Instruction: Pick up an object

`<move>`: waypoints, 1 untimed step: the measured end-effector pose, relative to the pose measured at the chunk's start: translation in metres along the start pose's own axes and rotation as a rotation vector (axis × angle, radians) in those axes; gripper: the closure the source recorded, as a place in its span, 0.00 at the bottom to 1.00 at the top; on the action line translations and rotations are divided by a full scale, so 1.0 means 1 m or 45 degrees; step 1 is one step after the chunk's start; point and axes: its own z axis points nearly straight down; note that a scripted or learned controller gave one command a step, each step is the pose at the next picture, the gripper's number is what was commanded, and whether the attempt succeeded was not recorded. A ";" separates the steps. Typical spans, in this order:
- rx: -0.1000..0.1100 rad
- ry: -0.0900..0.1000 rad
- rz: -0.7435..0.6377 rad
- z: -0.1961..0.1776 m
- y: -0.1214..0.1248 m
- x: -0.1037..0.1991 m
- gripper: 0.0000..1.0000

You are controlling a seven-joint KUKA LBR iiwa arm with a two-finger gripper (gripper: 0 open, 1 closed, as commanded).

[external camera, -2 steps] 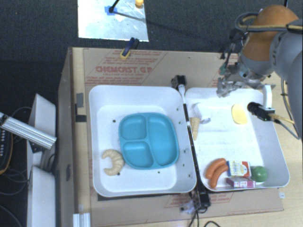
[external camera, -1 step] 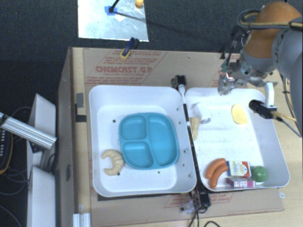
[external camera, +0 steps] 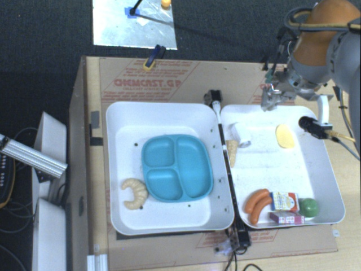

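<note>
While the gripper (external camera: 271, 99) hangs over the right bin's (external camera: 321, 174) far rim, can't tell its state; nothing visibly held. Yellow piece (external camera: 285, 136) lies just below it, sausages (external camera: 256, 204), carton (external camera: 284, 201), green ball (external camera: 308, 207) at near edge

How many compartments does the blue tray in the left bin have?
3. The blue tray has one at its far left, one at its far right running down the right side, and one at its near left.
</note>
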 end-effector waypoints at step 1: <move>-0.004 0.000 -0.002 -0.011 0.001 0.000 1.00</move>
